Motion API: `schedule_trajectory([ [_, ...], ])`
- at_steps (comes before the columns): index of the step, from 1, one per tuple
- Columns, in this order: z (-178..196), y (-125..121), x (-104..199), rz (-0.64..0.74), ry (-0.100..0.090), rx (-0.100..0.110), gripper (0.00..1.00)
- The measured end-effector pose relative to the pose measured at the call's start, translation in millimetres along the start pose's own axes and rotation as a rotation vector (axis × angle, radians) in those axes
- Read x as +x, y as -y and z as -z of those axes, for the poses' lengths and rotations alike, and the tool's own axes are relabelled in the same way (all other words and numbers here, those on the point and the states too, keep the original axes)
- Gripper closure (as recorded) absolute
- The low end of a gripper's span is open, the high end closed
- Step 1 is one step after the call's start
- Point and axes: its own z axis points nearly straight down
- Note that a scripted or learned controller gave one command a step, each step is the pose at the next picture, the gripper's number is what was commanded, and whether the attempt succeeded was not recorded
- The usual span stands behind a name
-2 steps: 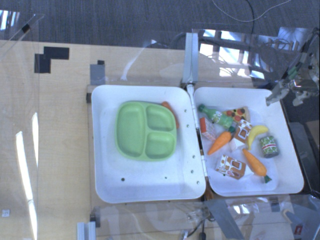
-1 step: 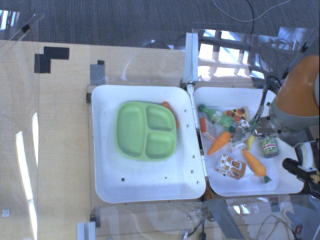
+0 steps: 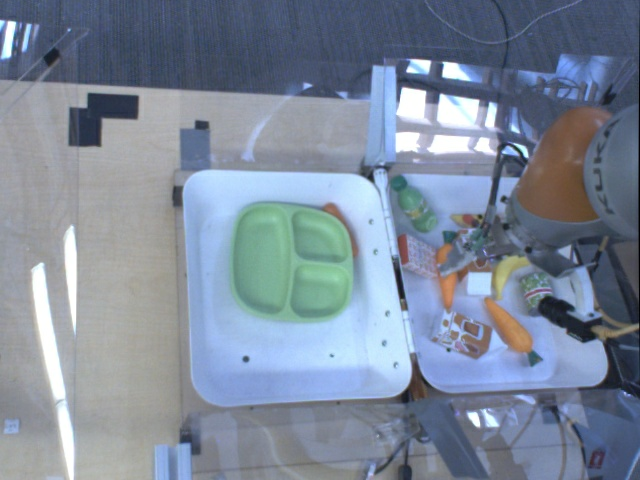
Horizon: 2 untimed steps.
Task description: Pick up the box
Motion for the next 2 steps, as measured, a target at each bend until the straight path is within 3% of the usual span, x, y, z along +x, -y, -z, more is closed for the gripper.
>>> schedule_trajectory([
  [1,-24.0,44.0,23.9,-0.16,-0.009,0.016,0.0],
  [2,-25.9,21.9,-6.1,-0.232,-0.012,0.019,0.0],
])
